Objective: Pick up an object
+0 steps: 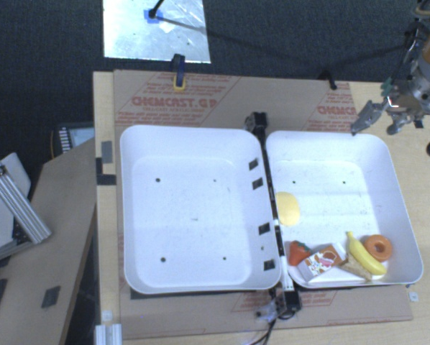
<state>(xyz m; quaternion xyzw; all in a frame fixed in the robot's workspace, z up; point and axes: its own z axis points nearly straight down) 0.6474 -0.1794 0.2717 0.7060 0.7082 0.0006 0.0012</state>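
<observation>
While the gripper [385,117] hangs over the right bin's [387,164] far right corner with fingers spread and nothing between them, all candidates sit bunched at that bin's near edge.

Banana [364,254] looks like a light, stiff plastic toy: smooth and curved, likely slippery, so best pinched across its mid-section. It touches the orange ring [377,247] and a small snack packet [321,261], so a clean grasp is tight. Red piece [298,252] is jammed near the divider wall. Easiest pick, I'd judge: the pale yellow round object [287,209], standing apart by the divider, though its rounded sides may slip. Left bin [193,139] irrelevant.
</observation>
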